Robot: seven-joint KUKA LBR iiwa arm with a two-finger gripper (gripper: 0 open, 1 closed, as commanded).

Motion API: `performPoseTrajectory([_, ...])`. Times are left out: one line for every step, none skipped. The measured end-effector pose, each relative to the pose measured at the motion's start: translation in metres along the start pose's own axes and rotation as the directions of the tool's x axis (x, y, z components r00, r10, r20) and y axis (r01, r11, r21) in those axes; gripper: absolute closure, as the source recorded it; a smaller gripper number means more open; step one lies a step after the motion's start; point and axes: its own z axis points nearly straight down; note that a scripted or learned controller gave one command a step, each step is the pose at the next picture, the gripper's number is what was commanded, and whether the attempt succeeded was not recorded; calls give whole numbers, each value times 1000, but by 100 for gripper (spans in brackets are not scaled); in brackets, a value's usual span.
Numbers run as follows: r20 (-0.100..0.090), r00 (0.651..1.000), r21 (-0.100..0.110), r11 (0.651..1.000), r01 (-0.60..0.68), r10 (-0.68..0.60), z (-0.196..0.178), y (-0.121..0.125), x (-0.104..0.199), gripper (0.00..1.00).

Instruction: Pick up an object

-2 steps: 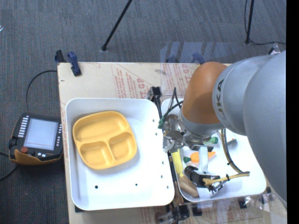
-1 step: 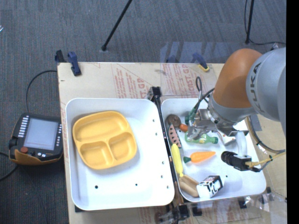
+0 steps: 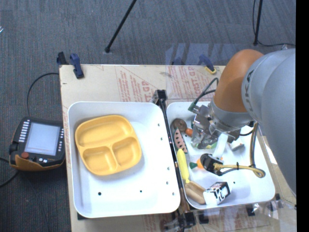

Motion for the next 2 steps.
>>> performPoseTrajectory([1, 900, 0, 900, -435, 435, 4, -23, 19, 100])
performPoseTrajectory([1, 789, 0, 789, -614, 614, -13, -68, 37, 100])
